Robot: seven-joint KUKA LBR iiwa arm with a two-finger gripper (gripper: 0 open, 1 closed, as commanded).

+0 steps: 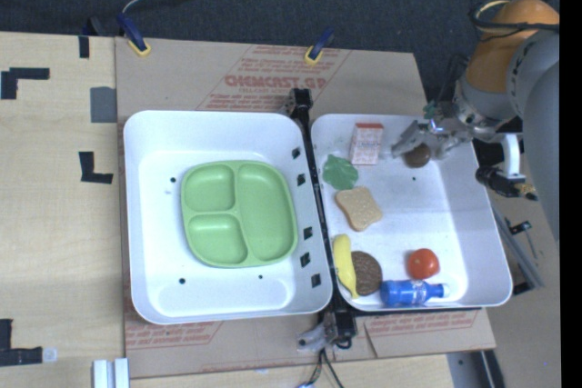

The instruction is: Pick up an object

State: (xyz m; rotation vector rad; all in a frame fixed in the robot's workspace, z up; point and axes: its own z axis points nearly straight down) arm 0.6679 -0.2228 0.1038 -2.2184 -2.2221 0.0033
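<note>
Dark grey carpet runs behind a light wooden bench (pixel 55 223) overlaid with a printed cardboard sheet (pixel 264 77); two yellow-and-blue clamps (pixel 135 39) pin the sheet's far edge. Two shallow white plastic bins sit side by side, touching along a black clipped seam.

Left bin (pixel 150 145): one pale green plate (pixel 239 213), smooth, rounded-square, moulded into three compartments, lying flat at centre.

Right bin (pixel 455 204): seven loose items. Small red-and-white carton (pixel 367 144) at 11 o'clock, flat and rectangular. Green leaf-shaped piece (pixel 341 171) just beside it, toward the seam. Tan toast slice (pixel 360 208), rough-surfaced, left of centre. Yellow banana (pixel 343 263), curved, along the seam at 7 o'clock, touching a dark brown round disc (pixel 367 273). Blue plastic bottle (pixel 411 293) lies on its side against the near wall at 6 o'clock, just beside the disc. Glossy red tomato (pixel 422 263) sits just above the bottle.

Grey arm with orange band reaches in from 3 o'clock. Gripper (pixel 420 147) is at the right bin's 1 o'clock corner, its metal fingers spread moderately. Small brown rounded object (pixel 417 156) lies at the fingertips; whether the fingers grasp it or merely straddle it cannot be told. Carton lies near, at the gripper's 9 o'clock; nothing else crowds that corner.
</note>
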